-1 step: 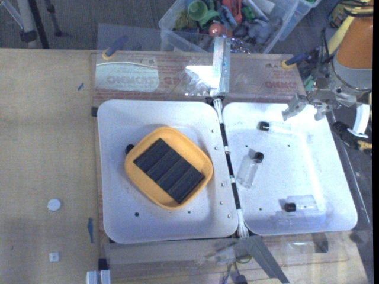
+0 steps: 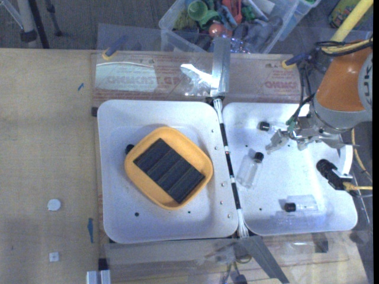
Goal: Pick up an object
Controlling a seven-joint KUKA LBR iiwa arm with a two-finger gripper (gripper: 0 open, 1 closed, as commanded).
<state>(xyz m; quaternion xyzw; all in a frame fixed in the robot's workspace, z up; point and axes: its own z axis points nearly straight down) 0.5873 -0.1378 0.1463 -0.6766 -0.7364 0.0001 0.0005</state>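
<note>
The tool [image 2: 283,138] hangs over the right bin [image 2: 331,218], near a clear vial [image 2: 250,169]. A yellow tray [image 2: 168,167] lies in the left bin [image 2: 112,158].

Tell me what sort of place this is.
Probably a robotics lab set up for grasping trials: a grey and orange arm reaches over two white bins, and a clear tub of assorted toys sits behind the bench.

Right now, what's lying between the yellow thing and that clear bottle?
In the camera view, between the yellow object and the bottle there is bare white bin floor, then the divider where the two bins meet.
</note>
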